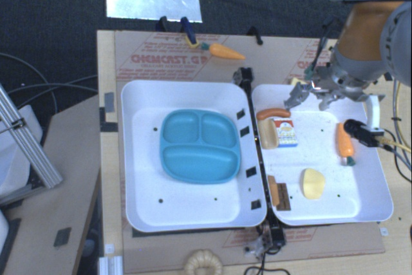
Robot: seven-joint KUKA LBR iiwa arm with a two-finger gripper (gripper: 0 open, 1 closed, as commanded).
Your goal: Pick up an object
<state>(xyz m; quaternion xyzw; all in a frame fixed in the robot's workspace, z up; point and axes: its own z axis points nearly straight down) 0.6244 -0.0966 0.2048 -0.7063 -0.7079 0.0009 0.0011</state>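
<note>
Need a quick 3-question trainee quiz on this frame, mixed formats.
1. True or false: the blue divided plate lies in the right bin.
2. Which lies nearest the gripper? A) hot dog B) yellow slice C) the carrot outside the bins
3. Fill in: the other carrot lies in the ___ bin.

Key: 1 false, it's in the left bin; 2 A; 3 right.

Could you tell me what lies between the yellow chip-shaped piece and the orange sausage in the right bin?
In the camera view, a small red-and-white carton lies between the pale yellow chip-shaped piece and the orange sausage.
</note>
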